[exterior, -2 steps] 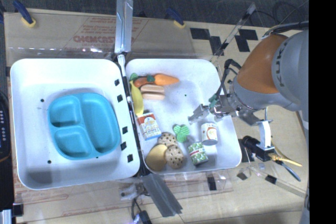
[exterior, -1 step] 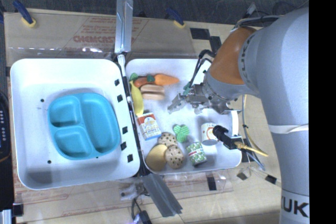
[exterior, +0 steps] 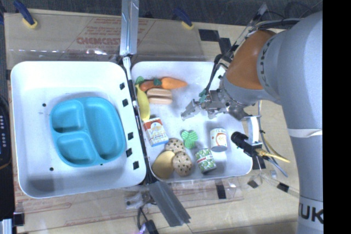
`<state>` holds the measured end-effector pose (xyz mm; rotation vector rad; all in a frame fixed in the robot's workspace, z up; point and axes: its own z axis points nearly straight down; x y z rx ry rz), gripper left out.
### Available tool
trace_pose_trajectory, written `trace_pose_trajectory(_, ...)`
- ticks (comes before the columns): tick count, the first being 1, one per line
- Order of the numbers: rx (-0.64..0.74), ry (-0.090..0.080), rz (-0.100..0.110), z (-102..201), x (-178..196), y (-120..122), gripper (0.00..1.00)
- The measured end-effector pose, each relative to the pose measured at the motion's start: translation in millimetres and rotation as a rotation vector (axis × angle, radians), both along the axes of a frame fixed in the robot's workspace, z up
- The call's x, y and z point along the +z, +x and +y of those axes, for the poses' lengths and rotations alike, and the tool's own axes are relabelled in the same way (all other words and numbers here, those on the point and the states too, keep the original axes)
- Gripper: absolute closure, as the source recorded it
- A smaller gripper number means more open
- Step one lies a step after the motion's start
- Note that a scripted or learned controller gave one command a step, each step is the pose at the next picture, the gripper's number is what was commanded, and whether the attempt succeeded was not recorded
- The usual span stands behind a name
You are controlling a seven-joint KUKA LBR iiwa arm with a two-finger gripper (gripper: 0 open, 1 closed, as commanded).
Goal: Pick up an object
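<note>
The gripper (exterior: pixel 189 111) hangs over bare floor in the middle of the right bin (exterior: pixel 204 67); I cannot tell how its jaws stand. Nearest is the hot dog (exterior: pixel 159 96), toward the bin's left wall, lying crosswise beside the carrot (exterior: pixel 173 84).

Tool (exterior: pixel 189 111) open, arm bent leftward.

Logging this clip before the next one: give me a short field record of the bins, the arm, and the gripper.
left bin: blue divided tray
right bin: carrot, hot dog, banana, small carton, green item, two cans, cookies
arm: reaches in from the right over the right bin
gripper: above bare bin floor, nothing seen held
fingers: state unclear
</note>
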<state>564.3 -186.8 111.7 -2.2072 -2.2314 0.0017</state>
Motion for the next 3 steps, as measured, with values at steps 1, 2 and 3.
trace_pose_trajectory(1, -0.047, -0.001, -0.004, -24.6, -17.3, -77.8, 0.00)
trace_pose_trajectory(2, -0.081, 0.002, -0.001, 44.3, -9.6, -8.7, 0.00)
trace_pose_trajectory(3, -0.159, -0.002, 0.000, 2.9, -19.6, -87.0, 0.00)
